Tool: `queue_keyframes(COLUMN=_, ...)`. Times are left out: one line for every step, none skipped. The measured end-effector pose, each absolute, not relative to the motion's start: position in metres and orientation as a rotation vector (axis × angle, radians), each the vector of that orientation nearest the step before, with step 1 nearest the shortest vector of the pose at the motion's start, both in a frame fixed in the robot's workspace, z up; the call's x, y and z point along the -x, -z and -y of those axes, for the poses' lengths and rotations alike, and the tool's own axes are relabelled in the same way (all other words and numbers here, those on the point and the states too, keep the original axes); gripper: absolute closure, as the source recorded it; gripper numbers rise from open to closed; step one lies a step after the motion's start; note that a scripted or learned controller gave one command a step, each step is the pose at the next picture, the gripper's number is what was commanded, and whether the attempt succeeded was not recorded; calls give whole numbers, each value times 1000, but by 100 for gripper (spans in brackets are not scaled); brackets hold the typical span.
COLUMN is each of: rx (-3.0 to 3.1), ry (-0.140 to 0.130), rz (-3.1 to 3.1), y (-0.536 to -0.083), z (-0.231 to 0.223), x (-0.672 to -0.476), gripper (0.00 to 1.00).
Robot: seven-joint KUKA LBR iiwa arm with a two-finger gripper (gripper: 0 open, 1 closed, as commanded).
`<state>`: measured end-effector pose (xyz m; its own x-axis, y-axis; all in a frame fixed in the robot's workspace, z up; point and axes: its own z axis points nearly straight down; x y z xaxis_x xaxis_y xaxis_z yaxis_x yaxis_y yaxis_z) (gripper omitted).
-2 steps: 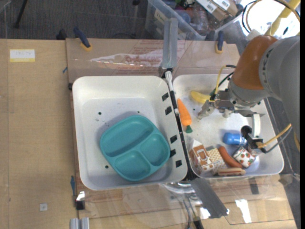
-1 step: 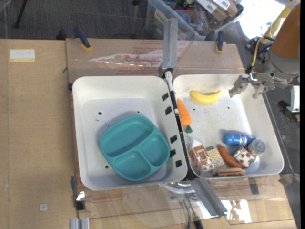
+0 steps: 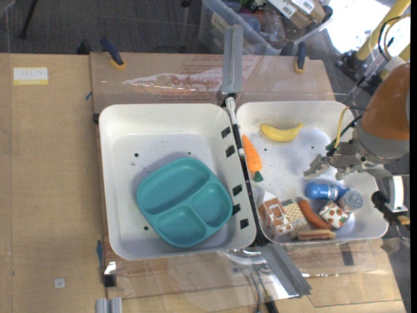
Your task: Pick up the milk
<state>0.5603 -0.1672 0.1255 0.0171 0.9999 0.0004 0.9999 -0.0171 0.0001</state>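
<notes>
— Where's the milk?
— The milk carton [image 3: 276,215] lies at the right bin's [image 3: 294,111] front, beside a sausage [image 3: 313,216].
— Your fingers [image 3: 324,163]?
— Spread open, holding nothing, above the blue bottle [image 3: 324,191].

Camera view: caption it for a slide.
Gripper above right bin, over blue bottle; teal tray in left bin.

Arm [image 3: 391,109] low, wrist angled down
</notes>
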Motion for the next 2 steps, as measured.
queue_keyframes(rx=2192, ry=29, rz=2264, y=-92, z=209, x=-520, gripper=0)
queue_keyframes(rx=2205, ry=27, rz=2266, y=-104, z=213, x=-521, gripper=100)
